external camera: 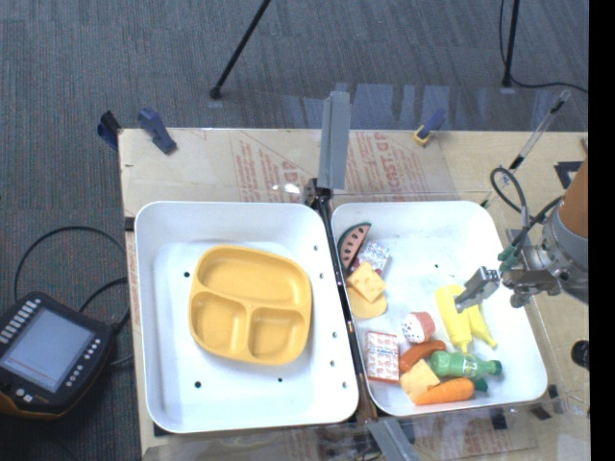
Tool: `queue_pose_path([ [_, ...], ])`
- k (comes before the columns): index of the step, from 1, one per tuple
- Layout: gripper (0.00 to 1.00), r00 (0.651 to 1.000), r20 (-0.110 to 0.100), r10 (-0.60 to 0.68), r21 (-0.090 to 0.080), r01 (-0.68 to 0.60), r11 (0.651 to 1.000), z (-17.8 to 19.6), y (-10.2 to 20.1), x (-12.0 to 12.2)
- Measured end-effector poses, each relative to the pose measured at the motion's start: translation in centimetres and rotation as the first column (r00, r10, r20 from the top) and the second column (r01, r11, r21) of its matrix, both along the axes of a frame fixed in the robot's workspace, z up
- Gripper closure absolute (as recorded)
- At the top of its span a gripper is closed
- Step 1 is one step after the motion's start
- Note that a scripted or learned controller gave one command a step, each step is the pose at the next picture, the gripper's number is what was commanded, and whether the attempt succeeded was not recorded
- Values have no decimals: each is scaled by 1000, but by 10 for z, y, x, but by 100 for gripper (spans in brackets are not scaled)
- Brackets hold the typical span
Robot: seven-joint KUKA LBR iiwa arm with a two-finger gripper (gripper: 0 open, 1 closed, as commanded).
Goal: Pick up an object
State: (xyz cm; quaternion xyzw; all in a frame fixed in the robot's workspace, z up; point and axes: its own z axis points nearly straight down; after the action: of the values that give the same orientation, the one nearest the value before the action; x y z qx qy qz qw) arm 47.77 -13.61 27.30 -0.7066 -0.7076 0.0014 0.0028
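Orange carrot (pixel 445 391), right bin (pixel 423 214), yellow tray (pixel 252 304)

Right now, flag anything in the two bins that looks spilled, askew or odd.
Nothing looks spilled or broken. The toy food is heaped loosely in the right bin, with the watermelon slice against the divider side. The yellow tray sits slightly askew in the left bin.

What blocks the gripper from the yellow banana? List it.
Nothing visible. The gripper hangs at the right bin's right side, over the yellow banana. The green bottle and carrot lie nearer the front wall, off to the side.
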Motion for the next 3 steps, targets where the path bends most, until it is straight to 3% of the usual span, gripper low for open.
queue_pose_path([
  [1,0,987,-4,159,4,-159,987,-138,-28,61],
  [2,0,975,19,219,-1,-219,976,-178,-68,71],
  [3,100,977,25,211,-3,-211,977,-167,-71,73],
])
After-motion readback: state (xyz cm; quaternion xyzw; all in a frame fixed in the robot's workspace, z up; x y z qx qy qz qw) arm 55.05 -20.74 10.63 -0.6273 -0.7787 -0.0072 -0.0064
